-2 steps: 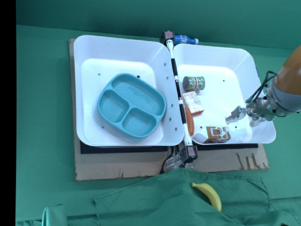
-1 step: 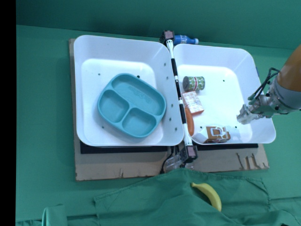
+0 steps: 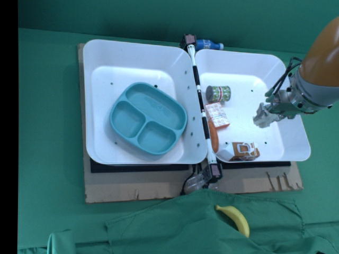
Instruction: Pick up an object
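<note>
The gripper [image 3: 263, 116] hangs over bare floor in the right bin [image 3: 288, 142], nothing between its jaws; whether they're spread I can't tell. Still the approach, I'd say. The can [image 3: 218, 93], box [image 3: 216, 115] and carton [image 3: 239, 151] lie beyond the jaws, toward the divider; next it must reach over one.

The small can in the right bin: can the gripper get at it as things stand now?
Probably yes. The can lies on its side on the bin floor with bare white floor between it and the gripper. The snack box lies beside it, toward the camera, but apart from it.
</note>
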